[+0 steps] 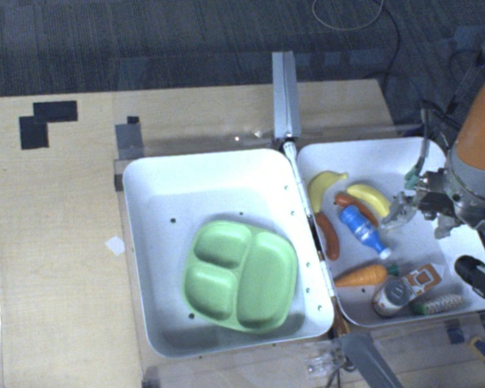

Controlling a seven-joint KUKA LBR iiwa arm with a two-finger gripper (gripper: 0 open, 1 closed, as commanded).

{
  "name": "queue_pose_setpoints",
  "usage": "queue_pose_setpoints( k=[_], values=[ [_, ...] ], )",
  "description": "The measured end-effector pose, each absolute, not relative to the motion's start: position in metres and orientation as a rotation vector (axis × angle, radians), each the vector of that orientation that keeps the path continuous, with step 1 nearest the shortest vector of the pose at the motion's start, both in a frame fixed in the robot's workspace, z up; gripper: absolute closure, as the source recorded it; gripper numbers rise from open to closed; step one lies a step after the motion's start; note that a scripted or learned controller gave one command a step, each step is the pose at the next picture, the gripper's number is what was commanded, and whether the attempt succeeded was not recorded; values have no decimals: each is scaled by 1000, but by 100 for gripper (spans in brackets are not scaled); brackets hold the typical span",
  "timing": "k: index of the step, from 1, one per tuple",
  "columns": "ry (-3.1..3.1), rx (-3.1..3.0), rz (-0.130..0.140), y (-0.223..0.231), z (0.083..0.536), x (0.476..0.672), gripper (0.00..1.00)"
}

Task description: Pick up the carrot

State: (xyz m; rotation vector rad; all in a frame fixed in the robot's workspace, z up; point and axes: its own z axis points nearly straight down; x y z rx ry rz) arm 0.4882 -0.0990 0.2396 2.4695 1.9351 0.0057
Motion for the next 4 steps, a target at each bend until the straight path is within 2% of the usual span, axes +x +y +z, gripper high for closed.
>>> queue_pose_setpoints(
  k=[1, 2, 3, 4],
  values=[
    [1819, 2561, 1, -82, 127, 487, 0],
    [1673, 2657, 5, -135, 126, 488, 0],
    [1836, 2539, 11, -89, 89, 489, 0],
    [1836, 2534, 21, -88, 101, 493, 100]
  ],
)
